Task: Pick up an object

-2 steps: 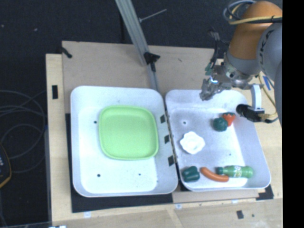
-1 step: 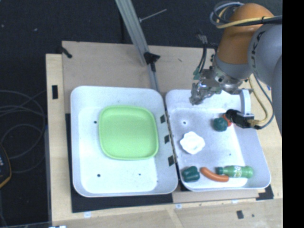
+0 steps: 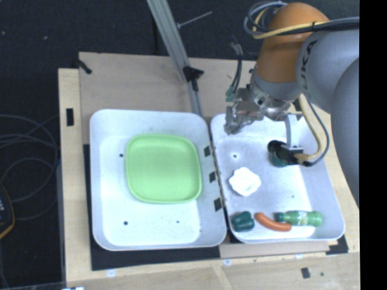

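Gripper point(image 3: 237, 121) over right bin's point(image 3: 326, 189) far-left corner, grasp state impossible to tell; nearest pick, white crumpled lump point(image 3: 244, 181), lying mid-bin, toward the near rim from gripper, no clear long axis.

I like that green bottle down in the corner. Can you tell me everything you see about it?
The green bottle lies on its side near the front edge of the right-hand bin. It looks like shiny plastic, bright green with a paler band around its middle. Its left end touches or nearly touches an orange carrot-like toy lying beside it. The picture is too blurry to show a cap or label clearly. The gripper is far from it, at the bin's back corner.
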`<state>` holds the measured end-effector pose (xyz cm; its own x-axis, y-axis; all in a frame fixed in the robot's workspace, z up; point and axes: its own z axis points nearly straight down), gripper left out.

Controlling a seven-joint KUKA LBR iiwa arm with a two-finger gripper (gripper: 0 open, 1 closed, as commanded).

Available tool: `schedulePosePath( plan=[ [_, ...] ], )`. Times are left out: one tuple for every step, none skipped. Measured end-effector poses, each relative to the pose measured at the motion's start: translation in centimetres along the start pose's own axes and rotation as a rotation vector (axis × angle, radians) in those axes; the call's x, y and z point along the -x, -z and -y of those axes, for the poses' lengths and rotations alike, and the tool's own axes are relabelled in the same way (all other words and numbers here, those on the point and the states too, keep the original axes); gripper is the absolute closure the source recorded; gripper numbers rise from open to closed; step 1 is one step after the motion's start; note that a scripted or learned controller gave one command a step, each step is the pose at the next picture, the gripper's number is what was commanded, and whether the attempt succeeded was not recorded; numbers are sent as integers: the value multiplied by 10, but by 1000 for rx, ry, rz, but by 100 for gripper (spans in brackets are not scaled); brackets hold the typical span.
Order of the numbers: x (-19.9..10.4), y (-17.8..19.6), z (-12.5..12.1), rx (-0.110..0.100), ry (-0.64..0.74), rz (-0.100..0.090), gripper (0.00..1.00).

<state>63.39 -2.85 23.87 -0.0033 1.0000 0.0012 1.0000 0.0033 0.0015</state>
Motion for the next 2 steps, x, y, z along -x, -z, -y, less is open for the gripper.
schedulePosePath(
  plan=[
    [-44,9,15,-1,0,0,100],
    [-87,15,29,0,0,0,100]
  ],
)
